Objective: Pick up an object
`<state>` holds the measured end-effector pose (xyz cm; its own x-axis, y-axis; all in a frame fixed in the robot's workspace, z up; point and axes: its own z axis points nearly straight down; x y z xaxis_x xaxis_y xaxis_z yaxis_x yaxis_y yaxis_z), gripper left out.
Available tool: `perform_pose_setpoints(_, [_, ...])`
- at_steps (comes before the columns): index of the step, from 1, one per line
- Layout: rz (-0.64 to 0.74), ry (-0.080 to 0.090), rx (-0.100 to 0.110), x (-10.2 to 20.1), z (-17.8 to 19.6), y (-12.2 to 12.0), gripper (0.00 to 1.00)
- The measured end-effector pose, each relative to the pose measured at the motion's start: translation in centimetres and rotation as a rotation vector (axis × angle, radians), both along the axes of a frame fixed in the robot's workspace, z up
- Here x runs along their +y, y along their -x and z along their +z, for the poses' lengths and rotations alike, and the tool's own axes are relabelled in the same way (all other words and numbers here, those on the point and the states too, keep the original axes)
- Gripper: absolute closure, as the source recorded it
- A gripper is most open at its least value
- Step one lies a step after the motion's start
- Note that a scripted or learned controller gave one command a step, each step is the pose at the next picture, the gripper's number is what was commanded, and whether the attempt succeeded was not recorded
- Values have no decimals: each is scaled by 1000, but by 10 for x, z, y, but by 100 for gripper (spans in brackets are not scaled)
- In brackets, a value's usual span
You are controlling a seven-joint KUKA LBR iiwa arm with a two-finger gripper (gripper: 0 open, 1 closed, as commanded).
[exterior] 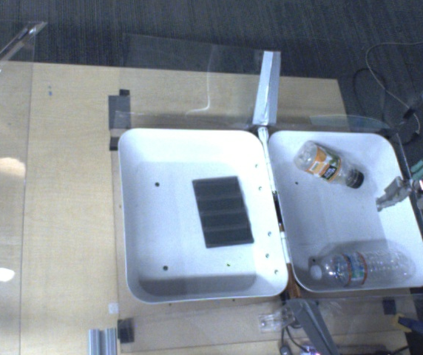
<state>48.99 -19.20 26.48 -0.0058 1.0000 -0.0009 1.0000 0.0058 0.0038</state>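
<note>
A clear plastic water bottle [359, 265] lies on its side at the near edge of the right bin [344, 205], resting against the wall — likely rolled there. In the left bin [145, 198] a flat black ridged pad [222, 211] lies in the middle. Farther back in the right bin, a small bottle with a dark cap [328, 164] lies tilted. The gripper [395, 193] hangs by the right rim, near nothing — I cannot tell how its fingers stand. The desk [63, 198] is pale wood.

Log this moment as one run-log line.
gripper: right bin's right edge, fingers unclear | held: nothing seen | right bin: two bottles | left bin: dark ridged block
</note>
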Motion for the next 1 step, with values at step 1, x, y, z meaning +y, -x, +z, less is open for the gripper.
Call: perform_pose_setpoints(1, [-31,-1,0,15,-108,-146,0])
